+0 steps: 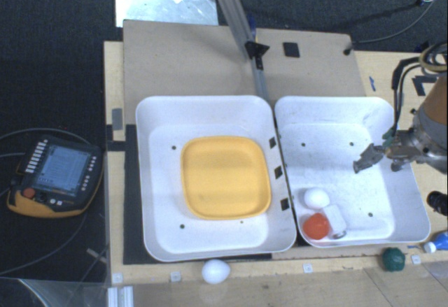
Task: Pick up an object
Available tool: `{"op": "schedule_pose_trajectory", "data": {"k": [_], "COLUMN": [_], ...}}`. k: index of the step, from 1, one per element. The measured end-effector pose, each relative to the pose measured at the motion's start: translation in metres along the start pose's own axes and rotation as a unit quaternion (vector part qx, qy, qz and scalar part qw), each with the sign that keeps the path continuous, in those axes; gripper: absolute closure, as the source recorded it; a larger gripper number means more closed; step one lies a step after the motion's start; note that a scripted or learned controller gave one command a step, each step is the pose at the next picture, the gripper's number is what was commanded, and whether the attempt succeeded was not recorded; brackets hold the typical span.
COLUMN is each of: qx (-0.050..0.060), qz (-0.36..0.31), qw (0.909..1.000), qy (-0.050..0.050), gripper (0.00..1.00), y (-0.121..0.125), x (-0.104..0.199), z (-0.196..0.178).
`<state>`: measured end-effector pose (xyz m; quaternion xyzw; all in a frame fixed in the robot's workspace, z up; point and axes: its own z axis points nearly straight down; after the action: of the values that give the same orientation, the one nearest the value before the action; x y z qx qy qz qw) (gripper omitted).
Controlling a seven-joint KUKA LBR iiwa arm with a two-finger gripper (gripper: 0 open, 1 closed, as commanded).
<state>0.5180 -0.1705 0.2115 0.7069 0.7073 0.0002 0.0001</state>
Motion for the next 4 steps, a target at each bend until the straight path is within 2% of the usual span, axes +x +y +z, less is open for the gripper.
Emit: {"op": "schedule_pose_trajectory", "data": {"k": [1,2,3,4], "qx": [0.002,0.002,0.0,-0.001], "qz": [0.0,0.001,0.0,0.0], "qw": [1.0,1.0,1.0,1.0], "qy": [0.0,0.0,0.0,0.0], "gripper": [0.0,0.0,0.0,1.0], "y": [0.0,-0.01,-0.01,-0.009], "x": [0.004,0.0,0.0,0.0], "z": [0.058,0.112,0.121,0.111]}}
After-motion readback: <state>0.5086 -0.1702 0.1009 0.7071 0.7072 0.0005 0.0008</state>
